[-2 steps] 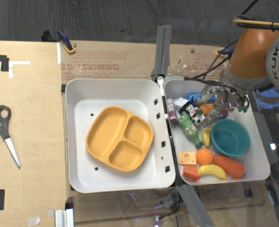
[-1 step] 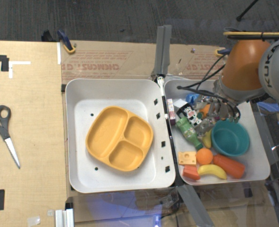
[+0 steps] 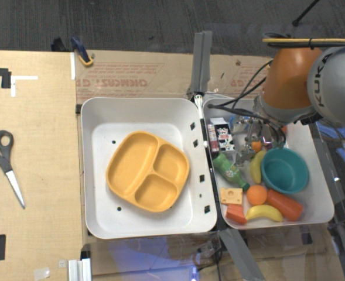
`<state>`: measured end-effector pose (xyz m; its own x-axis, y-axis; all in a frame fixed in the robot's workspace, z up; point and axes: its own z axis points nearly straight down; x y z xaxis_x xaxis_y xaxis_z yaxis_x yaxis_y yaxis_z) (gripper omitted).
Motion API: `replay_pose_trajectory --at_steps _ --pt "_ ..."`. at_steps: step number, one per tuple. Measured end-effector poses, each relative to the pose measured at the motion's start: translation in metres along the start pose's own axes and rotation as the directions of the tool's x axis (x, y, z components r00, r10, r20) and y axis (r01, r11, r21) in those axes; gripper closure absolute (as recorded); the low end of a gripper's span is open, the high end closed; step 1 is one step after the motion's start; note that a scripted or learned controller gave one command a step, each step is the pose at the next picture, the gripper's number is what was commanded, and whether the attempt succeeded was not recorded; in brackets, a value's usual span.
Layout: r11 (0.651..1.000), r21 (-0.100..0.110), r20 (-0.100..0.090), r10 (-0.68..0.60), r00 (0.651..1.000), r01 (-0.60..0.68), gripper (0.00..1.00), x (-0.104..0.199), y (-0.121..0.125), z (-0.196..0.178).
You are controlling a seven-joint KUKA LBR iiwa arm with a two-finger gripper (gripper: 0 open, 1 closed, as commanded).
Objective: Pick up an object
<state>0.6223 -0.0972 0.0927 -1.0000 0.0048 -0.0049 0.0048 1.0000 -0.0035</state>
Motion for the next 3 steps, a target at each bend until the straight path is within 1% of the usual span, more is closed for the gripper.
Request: replay_pose_trajectory --at_steps 1,2,3 --pt "0.999 -0.003 -0.007 -0.037 0.999 0.037 0.0 0.093 -0.008 0.002" --pt "1.0 -0.004 -0.001 -0.011 1.0 0.011 0.0 0.025 -0.015 0.001" --pt "0.989 -0.006 -0.003 -0.145 0.989 0.145 0.0 0.047 -0.052 0.001"
